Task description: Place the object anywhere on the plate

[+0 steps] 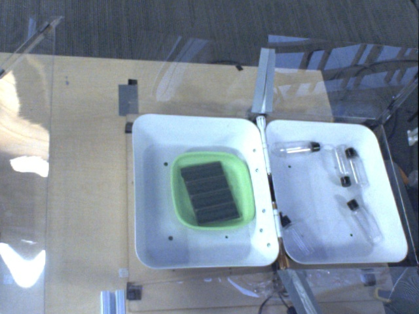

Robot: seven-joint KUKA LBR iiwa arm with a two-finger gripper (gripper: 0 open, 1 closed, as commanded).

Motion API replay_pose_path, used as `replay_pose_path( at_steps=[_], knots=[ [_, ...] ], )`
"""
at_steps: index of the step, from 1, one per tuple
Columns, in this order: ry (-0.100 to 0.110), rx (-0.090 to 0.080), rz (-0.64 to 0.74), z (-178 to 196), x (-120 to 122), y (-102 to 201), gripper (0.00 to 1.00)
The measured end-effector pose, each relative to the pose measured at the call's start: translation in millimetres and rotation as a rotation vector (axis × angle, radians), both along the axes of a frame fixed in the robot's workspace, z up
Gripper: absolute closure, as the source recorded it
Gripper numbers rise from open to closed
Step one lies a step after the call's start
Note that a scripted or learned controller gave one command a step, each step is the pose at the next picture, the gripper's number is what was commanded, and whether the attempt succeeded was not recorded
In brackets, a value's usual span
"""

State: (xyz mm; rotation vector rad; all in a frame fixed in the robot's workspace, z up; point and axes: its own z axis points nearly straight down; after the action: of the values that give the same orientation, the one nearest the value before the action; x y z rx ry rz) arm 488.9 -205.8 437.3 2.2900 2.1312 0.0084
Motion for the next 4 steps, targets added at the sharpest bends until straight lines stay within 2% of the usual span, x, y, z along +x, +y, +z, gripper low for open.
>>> replay_pose_path(
  at_steps=[1,2,3,4],
  knots=[
    [0.007,0.003,0.041,-111.6,-0.3,3.3,0.00],
    [0.007,0.002,0.094,-110.1,-0.3,2.6,0.00],
    [0.007,0.003,0.024,-99.4,-0.5,0.0,0.00],
    [0.006,0.002,0.071,-87.1,-0.7,1.8,0.00]
  ],
)
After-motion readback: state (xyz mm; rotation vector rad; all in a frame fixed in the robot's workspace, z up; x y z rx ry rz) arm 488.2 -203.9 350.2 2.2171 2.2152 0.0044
